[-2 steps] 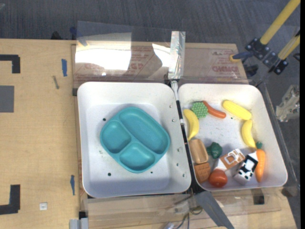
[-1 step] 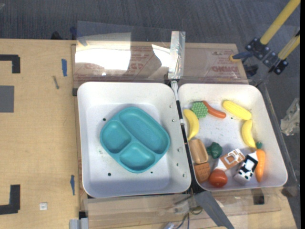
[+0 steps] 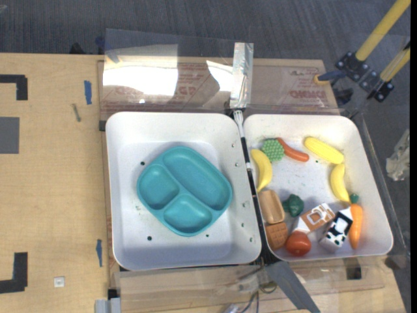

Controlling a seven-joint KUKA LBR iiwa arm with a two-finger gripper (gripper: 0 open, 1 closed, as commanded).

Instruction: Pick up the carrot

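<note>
At the lower right of the frame, the carrot (image 3: 356,225) lies near the right bin (image 3: 374,175)'s lower right corner, its long axis nearly up-down in the frame, green top toward the upper frame and tip toward the lower edge, just beside a black-and-white cow toy (image 3: 338,229). Left of it sit a tomato (image 3: 298,243) and a bread loaf (image 3: 272,215); farther up are three bananas (image 3: 262,168), and the left bin (image 3: 124,194) holds a teal divided plate (image 3: 184,189). Red print on the clear sheet (image 3: 195,83) at the top is too blurred to read, and I cannot tell the hand's state.

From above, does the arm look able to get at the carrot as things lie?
Probably yes. The carrot lies uncovered near the right bin's right wall, but the black-and-white toy touches its left side, and that wall is close, leaving a tight grasp.
</note>
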